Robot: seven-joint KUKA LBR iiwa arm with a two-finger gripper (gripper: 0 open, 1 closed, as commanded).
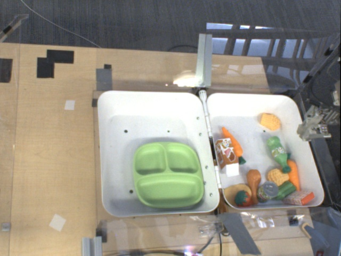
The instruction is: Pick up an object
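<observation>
The right white bin [250,104] holds several toy foods. A yellow waffle-like piece [270,121] lies near its far right, and a green bottle [277,150] lies below it. An orange carrot [233,140] and a brown carton [226,152] rest by the left wall. Crowded at the front are a brown drumstick [253,178], a grey-blue can [268,191], a second carrot [293,174] and a tan bowl [233,194]. My gripper [314,124] hangs over the bin's right rim, apart from all of them and about level with the waffle piece.
The left white bin [122,116] holds a green divided plate [168,174] towards its front. A metal post [204,60] stands behind the divider between the bins. Bare wooden bench lies to the left.
</observation>
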